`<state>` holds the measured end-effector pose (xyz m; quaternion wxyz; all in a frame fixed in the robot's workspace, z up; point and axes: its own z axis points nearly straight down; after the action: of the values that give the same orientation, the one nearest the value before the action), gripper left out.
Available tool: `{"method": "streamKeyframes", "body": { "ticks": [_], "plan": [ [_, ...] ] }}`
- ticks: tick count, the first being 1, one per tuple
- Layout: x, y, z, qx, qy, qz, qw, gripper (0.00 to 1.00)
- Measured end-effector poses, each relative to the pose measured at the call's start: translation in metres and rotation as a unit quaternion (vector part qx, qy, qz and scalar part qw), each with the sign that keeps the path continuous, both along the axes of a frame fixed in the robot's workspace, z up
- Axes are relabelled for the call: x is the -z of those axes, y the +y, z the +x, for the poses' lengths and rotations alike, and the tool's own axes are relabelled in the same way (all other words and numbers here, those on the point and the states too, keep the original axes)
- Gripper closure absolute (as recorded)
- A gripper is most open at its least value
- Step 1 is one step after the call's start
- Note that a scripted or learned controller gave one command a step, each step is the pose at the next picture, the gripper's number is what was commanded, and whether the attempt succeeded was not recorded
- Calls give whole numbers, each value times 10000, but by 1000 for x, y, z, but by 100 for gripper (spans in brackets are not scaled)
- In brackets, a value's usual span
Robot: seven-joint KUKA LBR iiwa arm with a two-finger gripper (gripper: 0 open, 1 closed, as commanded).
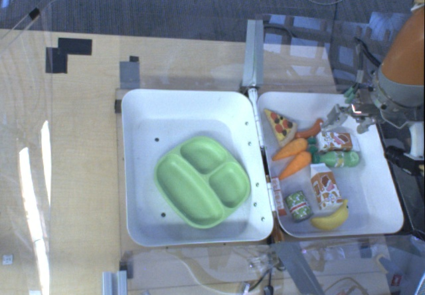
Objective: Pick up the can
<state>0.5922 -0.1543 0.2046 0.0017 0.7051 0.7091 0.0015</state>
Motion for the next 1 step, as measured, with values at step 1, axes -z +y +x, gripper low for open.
{"method": "streamKeyframes", "body": {
  "ticks": [1],
  "plan": [
    [115,-37,-32,-208,-38,-20,9998,0]
  ]
}}
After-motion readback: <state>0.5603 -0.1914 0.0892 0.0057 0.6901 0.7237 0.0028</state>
